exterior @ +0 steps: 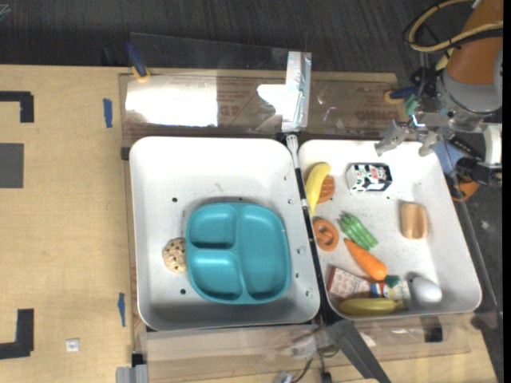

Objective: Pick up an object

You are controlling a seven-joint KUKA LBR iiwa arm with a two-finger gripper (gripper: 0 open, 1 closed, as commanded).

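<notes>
My gripper hangs over the back edge of the right bin, its two grey fingers spread apart with nothing between them. Just in front and to its left lies a black-and-white carton. Further objects in this bin are a yellow banana, an orange ring, a green vegetable, a carrot, a tan bread roll, a small printed box, a second yellow fruit and a bottle with a grey cap.
The left bin holds a teal divided plate and a cookie at the plate's left. A clear plastic wall stands behind the bins. Cables loop beside the arm at the top right.
</notes>
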